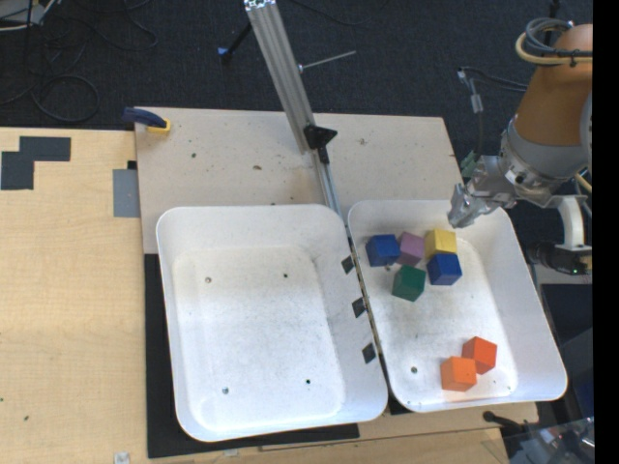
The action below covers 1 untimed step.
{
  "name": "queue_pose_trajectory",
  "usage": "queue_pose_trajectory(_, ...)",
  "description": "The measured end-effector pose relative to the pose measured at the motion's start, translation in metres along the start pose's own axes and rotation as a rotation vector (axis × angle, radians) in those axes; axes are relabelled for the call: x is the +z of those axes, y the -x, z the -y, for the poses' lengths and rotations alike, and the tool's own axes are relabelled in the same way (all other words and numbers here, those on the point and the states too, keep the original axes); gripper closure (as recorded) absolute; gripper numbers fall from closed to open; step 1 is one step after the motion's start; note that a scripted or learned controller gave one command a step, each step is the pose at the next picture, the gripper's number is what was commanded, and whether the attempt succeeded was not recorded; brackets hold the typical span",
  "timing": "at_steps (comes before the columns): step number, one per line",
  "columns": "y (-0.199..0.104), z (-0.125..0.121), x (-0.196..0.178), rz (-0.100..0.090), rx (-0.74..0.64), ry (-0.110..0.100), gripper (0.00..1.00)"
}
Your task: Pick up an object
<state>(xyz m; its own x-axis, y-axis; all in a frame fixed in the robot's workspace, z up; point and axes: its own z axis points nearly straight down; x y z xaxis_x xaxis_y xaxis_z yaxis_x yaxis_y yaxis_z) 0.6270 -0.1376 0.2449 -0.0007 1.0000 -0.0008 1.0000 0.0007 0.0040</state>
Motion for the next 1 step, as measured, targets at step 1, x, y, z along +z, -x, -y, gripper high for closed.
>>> queue_pose_trajectory(1, -0.0467, 0.0019, 0.0120, -0.003, -0.003, -0.008, 1.00)
